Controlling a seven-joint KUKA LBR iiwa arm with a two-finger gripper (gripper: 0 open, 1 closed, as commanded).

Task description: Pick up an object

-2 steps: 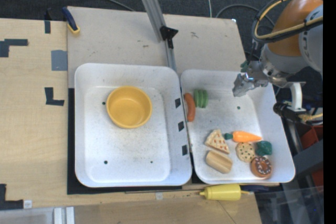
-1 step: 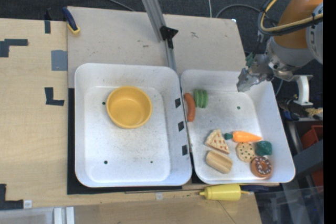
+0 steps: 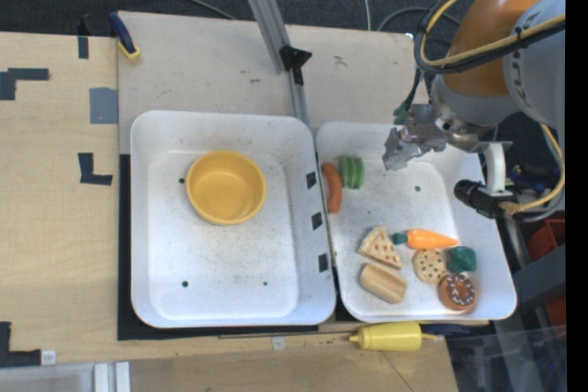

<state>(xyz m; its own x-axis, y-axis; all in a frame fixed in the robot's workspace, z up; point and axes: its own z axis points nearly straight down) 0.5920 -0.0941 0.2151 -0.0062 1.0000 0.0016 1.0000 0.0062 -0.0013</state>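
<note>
The right bin [image 3: 432, 197] holds toy food: a green round piece [image 3: 351, 172] and an orange-red sausage [image 3: 332, 186] near its left wall, a pizza slice [image 3: 379, 247], a carrot [image 3: 430, 240], a bread roll [image 3: 382, 283], a cookie [image 3: 428, 266], a teal piece [image 3: 461, 259] and a chocolate doughnut [image 3: 457, 291] toward the front. My gripper [image 3: 402, 149] hangs over the back of this bin, right of the green piece, with nothing seen between its fingers.
A yellow bowl [image 3: 226, 187] sits in the left bin [image 3: 165, 243]. A yellow mustard bottle [image 3: 393, 337] lies on the bench in front of the right bin. A grey pole [image 3: 266, 0] slants down to the bins' back edge. Cables loop behind the arm.
</note>
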